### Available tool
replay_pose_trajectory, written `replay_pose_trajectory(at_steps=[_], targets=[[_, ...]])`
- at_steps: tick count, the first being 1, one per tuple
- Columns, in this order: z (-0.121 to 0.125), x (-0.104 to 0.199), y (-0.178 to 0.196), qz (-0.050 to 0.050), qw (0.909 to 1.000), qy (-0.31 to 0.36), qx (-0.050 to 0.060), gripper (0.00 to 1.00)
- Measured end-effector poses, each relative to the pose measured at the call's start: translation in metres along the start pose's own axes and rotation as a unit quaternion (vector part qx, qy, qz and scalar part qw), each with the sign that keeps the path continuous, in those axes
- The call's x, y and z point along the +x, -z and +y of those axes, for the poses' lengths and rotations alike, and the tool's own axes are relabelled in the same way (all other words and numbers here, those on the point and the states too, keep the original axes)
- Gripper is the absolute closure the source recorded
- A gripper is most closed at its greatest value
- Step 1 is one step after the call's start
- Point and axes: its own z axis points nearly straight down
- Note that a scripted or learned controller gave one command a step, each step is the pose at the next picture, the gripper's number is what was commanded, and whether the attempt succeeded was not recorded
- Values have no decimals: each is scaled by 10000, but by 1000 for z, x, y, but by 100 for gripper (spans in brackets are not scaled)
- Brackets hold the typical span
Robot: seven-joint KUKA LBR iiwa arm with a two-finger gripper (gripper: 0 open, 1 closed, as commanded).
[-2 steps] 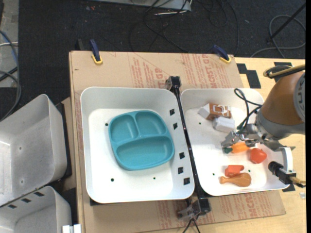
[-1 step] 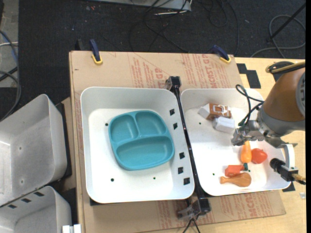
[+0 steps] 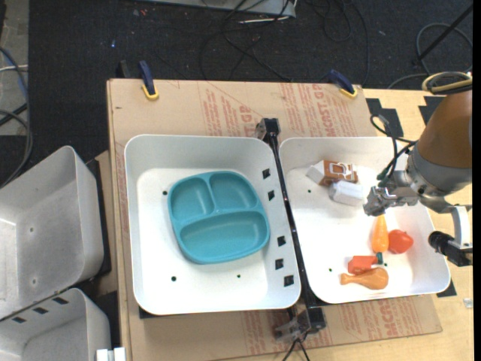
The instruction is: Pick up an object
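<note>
Here the gripper [image 3: 379,201] hangs in the right white bin [image 3: 316,277], just above an orange carrot-shaped plastic toy [image 3: 379,235]; its grip state cannot be told.

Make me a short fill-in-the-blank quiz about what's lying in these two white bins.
1. The divided plate in the left bin is coloured ____.
2. The plate has ____ compartments.
3. The orange toy pieces lie in the ____ bin.
4. The tool hangs above the ____ bin.

Missing words: blue; three; right; right
</note>
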Motion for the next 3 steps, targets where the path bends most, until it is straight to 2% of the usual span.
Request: replay_pose_trajectory(at_steps=[2, 3], targets=[[0, 1, 117, -4, 10000, 2, -9, 100], [6, 63, 106, 18, 10000, 22, 25, 100]])
